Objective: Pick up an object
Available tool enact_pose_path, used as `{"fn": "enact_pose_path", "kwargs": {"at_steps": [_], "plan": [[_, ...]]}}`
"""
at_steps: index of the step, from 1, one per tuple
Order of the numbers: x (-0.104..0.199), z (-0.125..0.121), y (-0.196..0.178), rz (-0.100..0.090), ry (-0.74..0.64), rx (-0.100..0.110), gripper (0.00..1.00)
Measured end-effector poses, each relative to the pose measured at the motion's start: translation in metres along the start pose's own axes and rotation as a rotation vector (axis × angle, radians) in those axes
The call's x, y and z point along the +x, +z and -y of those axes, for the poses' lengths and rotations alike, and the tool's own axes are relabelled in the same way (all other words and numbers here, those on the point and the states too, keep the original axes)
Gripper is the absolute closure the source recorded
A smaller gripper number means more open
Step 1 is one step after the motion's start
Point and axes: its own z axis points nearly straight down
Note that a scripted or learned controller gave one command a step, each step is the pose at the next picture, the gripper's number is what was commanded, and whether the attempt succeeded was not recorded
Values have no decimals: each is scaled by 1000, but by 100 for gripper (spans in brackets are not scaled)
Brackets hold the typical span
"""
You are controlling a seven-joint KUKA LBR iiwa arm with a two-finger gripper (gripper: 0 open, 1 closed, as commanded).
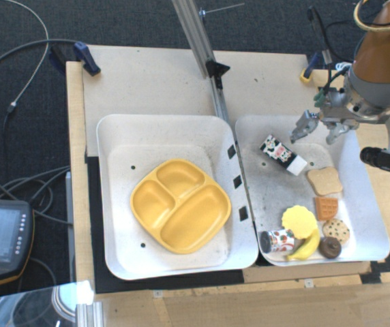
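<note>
My gripper [318, 130] hangs over the far part of the right bin [362, 182], open, with nothing between its fingers. A black-and-white milk carton [283, 154] lies on its side just left of and below the gripper, apart from it. Farther forward in the same bin lie a slice of bread [325, 180], an orange cracker [326, 206], a chocolate-chip cookie [336, 231], a brown doughnut [329, 247], a yellow banana [305, 246] under a yellow round piece [298, 220], and a small can [277, 240].
The left bin [113, 148] holds a yellow divided plate [181, 205]. A metal pole [198, 36] slants down to the gap between the bins. Cables and a tablet [1, 237] lie on the floor at the left.
</note>
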Motion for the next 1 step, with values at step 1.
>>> {"fn": "enact_pose_path", "kwargs": {"at_steps": [1], "plan": [[1, -1, -12, -1, -2, -3, 100]]}}
